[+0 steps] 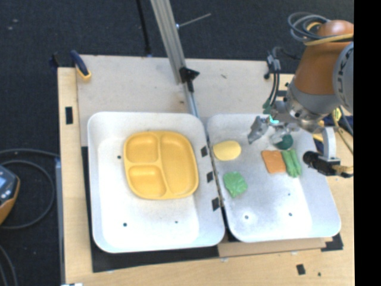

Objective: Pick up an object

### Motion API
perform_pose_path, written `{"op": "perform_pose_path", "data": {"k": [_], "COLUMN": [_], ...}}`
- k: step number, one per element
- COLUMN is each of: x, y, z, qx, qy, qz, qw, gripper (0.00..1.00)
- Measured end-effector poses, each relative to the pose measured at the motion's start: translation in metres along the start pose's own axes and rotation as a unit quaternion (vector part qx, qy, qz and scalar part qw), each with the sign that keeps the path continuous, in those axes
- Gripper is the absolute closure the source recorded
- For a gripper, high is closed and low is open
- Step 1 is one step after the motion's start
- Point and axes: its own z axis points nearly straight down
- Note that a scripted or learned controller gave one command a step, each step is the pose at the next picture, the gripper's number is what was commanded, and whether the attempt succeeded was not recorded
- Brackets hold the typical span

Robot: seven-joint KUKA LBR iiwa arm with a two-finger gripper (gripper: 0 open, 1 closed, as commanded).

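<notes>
The yellow divided tray [161, 164] looks like smooth, slightly glossy plastic. Both white bins [107, 219] appear matt and faintly speckled. The bench [131, 82] looks like pale wood.

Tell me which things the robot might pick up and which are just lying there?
Might pick up, all in the right bin:
yellow round piece
green crumpled piece
orange block
green stick
The gripper hangs above these.

Just lying there:
yellow divided plate in the left bin
metal pole

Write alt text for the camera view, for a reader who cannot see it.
A grey and orange robot arm reaches from the right over the right white bin, which holds a yellow lump, green lump, orange block and green stick. The left bin holds a yellow divided plate.
</notes>
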Motion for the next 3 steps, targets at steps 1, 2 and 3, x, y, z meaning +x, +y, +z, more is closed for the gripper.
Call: {"op": "perform_pose_path", "data": {"k": [1, 2, 3], "x": [0.000, 0.005, 0.005], "y": [0.001, 0.001, -0.010], "z": [-0.001, 0.043, 0.095], "qx": [-0.001, 0.000, 0.001], "qy": [-0.001, -0.001, -0.001], "qz": [-0.001, 0.000, 0.001], "qw": [1.0000, 1.0000, 1.0000], "gripper": [0.00, 0.00, 0.00]}}
